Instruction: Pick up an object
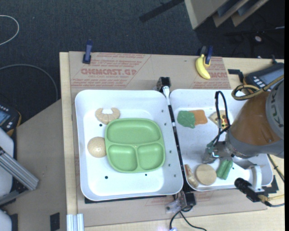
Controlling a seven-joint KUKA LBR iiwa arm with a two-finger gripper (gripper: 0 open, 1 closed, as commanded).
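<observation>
Where cardboard [108, 67] shows: "CHEMCAST" (red print).

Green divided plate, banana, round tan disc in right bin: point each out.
Green divided plate [134, 144], camera view, centre ridge.
Banana [202, 68], camera view, mid-body.
Round tan disc [206, 174], camera view, top face.

A dark blue-grey carpet [113, 22] covers the floor around a light wooden bench [67, 135], whose top carries a brown cardboard sheet [113, 67] printed with red lettering. Thin pale cables [9, 27] loop across the carpet at the left, and pale furniture [226, 11] stands at the upper right. An aluminium rail [18, 171] lies at the lower left.
</observation>
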